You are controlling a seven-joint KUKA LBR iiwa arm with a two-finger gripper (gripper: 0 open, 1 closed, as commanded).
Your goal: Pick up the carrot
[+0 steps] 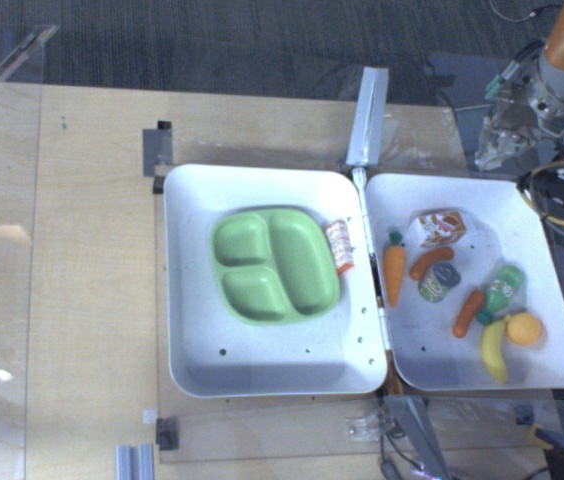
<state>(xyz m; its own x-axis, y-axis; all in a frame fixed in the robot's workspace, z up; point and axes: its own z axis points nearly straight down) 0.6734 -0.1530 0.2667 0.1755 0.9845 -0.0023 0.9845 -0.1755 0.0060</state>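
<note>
The carrot, orange with a green top, lies along the left wall of the right bin, its green end pointing away from me. My gripper hangs beyond the far right corner of that bin, over the bench, well away from the carrot. Nothing is seen between its tips.
Close to the carrot lie a red sausage and a small can. A white packet, a green bottle, a red-orange pepper, a banana and an orange share that bin. The left bin holds a green divided plate and a small packet.
</note>
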